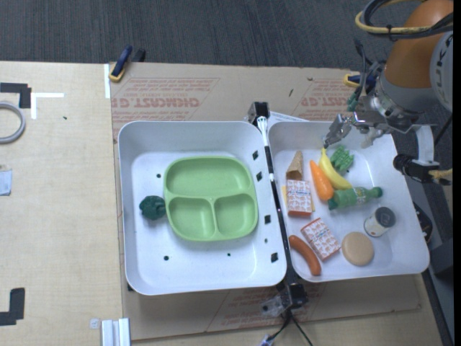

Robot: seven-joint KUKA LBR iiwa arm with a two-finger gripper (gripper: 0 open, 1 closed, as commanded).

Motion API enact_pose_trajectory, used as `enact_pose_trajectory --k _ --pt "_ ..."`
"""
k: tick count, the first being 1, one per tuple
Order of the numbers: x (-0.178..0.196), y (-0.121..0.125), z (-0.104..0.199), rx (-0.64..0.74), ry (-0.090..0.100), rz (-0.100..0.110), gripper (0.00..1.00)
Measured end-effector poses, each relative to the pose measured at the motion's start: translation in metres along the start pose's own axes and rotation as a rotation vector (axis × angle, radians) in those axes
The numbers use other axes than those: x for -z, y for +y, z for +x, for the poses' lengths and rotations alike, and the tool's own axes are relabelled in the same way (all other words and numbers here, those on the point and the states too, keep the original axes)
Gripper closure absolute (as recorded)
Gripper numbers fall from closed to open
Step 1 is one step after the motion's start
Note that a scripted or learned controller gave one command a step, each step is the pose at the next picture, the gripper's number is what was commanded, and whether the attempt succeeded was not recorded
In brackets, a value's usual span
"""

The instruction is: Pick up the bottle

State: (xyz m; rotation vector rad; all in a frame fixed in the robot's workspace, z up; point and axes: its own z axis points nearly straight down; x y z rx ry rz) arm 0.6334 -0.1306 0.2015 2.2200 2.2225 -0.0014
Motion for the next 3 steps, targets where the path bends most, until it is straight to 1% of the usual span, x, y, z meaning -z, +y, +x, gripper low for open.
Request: enact_pose_trajectory --k 1,2,3 --pt "0.01 0.0 0.0 0.002 -0.001 -0.001 1.0" --pt "-0.01 -0.06 0.089 -0.1 0.0 0.001 1.0" --pt "0.083 -0.121 0.071 -0.09 0.0 0.001 1.0"
